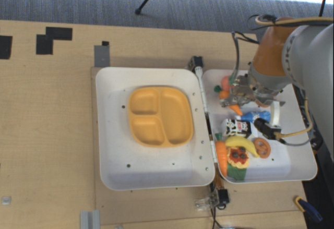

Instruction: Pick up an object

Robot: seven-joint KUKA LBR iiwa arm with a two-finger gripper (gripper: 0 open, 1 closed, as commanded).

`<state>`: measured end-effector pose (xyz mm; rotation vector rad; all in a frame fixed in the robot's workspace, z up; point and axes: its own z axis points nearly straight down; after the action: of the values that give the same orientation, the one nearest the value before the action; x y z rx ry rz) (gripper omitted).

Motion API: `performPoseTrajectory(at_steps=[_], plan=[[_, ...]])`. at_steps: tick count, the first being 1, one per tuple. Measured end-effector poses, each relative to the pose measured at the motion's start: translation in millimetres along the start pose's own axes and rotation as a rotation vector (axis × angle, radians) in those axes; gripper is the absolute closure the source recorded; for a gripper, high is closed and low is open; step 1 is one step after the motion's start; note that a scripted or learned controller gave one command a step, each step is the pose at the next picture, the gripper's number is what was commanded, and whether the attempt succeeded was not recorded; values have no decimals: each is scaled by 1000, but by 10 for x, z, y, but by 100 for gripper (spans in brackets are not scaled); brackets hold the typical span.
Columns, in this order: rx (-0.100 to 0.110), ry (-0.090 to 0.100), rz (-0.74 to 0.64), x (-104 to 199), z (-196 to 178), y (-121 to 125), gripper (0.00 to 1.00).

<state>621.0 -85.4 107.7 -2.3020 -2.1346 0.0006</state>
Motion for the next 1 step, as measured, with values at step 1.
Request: performPoseTrajectory(at_steps=[1], plan=[[-6,-3,-418,92,-777,-82,100]])
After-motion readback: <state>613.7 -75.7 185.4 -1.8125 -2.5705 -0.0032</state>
